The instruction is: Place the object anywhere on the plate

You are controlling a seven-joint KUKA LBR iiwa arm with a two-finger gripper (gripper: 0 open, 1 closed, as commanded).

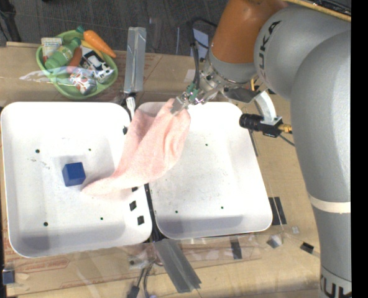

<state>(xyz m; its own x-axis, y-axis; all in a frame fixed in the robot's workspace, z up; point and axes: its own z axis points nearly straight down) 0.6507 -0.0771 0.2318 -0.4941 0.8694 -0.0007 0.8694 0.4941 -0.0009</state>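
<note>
My gripper [189, 98] hangs over the top edge of the right bin [234, 166], at about 12 o'clock on its rim. My fingers are pinched shut on one corner of a pink cloth [150, 148]. The cloth droops down from my fingers toward 7 o'clock. It crosses the place where the two bins meet, and its far end lies on the floor of the left bin [41, 228].

Just beside that end, at 9 o'clock from it, sits a small blue cube [74, 173]. The cloth and the cube are close, but I cannot tell if they touch.

Outside the bins, at 11 o'clock from the left bin, stands a green bowl [78, 90] full of toy food. An orange carrot [97, 41] sticks out of it.
</note>
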